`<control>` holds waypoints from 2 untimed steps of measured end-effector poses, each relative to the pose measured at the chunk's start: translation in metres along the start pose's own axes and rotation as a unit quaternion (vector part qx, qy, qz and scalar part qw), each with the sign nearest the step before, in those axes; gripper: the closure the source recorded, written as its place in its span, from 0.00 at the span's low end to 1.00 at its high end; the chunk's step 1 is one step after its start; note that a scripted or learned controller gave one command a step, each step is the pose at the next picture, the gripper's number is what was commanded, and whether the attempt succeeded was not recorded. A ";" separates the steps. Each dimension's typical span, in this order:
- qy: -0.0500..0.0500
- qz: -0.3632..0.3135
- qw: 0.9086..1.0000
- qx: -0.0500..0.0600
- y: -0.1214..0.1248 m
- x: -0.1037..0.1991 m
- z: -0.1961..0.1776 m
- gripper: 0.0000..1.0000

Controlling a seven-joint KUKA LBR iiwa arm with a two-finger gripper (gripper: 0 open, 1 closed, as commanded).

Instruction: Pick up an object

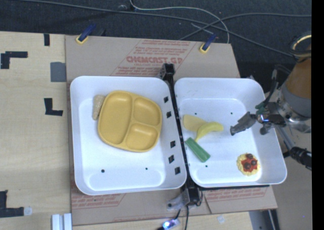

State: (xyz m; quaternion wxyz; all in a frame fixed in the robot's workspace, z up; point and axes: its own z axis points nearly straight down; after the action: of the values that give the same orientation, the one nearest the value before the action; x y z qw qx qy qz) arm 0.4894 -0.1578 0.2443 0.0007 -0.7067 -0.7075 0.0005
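The right bin [217,89] holds a yellow banana-shaped piece [208,129], a pale yellow slice [191,122] beside it, a green stick [197,150] and a small round tart with red topping [248,163]. My gripper [252,124] hangs at the right side of this bin, above its floor, with two dark fingers spread apart and nothing between them. It is to the right of the banana piece and above the tart in the picture.
The left bin [83,138] carries a yellow divided plate [129,120] with a beige slab [97,106] partly tucked under its left edge. A black divider [174,122] runs between the bins. Cables cross the dark floor at the back.
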 end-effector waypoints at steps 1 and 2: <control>0.000 0.000 1.000 0.002 -0.001 0.002 0.043 0.00; 0.000 0.000 1.000 0.002 0.001 0.012 0.093 0.00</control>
State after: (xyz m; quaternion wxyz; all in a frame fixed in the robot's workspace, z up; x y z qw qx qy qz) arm 0.4898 -0.1461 0.1514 0.0028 -0.7067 -0.7075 0.0019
